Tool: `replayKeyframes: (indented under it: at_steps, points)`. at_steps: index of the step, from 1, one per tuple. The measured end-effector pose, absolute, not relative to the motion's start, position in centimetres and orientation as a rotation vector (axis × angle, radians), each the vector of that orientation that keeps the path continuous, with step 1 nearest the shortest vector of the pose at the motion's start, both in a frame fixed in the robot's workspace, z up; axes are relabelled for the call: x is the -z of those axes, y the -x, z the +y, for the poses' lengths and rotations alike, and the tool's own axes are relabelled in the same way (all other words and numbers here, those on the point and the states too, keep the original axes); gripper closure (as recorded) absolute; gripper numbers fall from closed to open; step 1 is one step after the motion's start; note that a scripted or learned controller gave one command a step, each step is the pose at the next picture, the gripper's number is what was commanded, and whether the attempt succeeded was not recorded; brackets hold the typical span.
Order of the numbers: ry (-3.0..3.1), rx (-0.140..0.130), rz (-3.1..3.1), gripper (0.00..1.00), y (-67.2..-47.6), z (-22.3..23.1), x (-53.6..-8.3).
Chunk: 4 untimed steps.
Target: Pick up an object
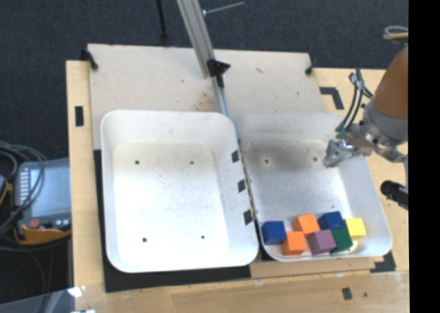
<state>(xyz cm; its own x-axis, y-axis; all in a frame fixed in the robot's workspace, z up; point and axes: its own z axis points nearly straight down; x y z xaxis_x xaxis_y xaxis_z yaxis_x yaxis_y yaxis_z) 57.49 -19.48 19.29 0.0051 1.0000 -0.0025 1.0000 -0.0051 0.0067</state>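
I see the blocks (315,233) clustered at the near edge of the right bin (289,167), their row running left to right: blue, orange, purple, green, yellow. The arm (388,109) leans in from the right, with the gripper (333,155) angled down-left above the bin's right-middle, well apart from the blocks.

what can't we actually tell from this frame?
- Gripper: small and blurred over the right bin in the camera view; finger state unreadable.
- Arm: cut off by the frame's right side.
- Blocks: packed at the bin's near edge; the green block is partly hidden by neighbours such as the purple block, and any gaps between them are too small to judge.
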Motion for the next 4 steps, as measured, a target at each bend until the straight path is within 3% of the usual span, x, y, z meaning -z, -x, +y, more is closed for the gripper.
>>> replayKeyframes:
  at_steps: [1, 4]
  points:
    - [-2.219, -0.003, 2.217, 1.00, -57.6, -19.7, -21.9]
    - [-2.214, -0.001, 2.230, 1.00, -59.8, -2.0, -22.9]
